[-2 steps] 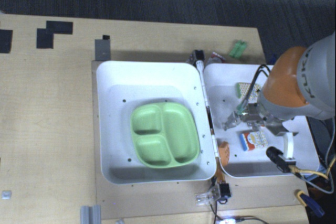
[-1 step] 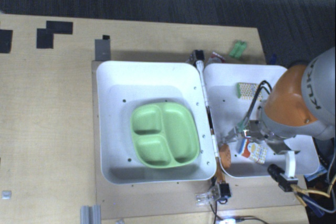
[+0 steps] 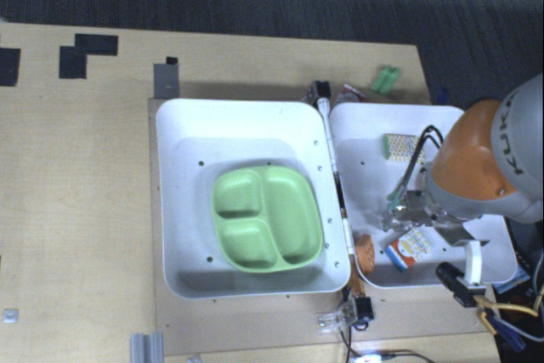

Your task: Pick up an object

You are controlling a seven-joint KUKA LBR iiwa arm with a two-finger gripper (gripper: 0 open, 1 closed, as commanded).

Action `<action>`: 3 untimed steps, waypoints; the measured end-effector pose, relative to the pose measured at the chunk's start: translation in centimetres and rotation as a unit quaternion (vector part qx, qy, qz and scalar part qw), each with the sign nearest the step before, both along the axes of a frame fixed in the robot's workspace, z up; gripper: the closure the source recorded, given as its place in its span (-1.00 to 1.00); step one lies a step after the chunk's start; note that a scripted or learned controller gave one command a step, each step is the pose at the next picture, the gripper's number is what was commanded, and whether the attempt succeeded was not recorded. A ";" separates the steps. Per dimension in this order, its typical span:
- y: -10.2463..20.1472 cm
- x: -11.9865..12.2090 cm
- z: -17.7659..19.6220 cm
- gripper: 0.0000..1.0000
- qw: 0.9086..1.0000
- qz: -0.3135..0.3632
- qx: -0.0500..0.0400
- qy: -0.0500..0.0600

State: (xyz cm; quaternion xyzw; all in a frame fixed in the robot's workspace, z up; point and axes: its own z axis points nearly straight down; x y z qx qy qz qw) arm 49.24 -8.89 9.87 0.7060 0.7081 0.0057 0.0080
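In the right bin [image 3: 365,140], my gripper [image 3: 401,221] is reaching down under the orange wrist band, its tip near the bin floor. Right below it lies a small white packet with red and blue print [image 3: 408,249]. A round brownish object [image 3: 365,252] rests at the bin's front left corner. A pale speckled rectangular piece [image 3: 397,147] lies toward the back of the same bin. The arm hides the bin's right half. I see nothing clearly between the fingers.
The left bin [image 3: 183,183] holds a green divided tray [image 3: 267,216]. A green item [image 3: 385,80] lies on the bench behind the right bin. Cables and clips sit along the bench's front edge [image 3: 357,314].
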 end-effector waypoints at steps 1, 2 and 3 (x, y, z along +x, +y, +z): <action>0.0 0.0 0.0 -1.00 1.000 0.000 0.000 0.000; 0.1 0.1 1.0 1.00 1.000 0.001 0.000 -0.002; 0.1 0.1 1.0 -1.00 1.000 0.001 0.000 -0.001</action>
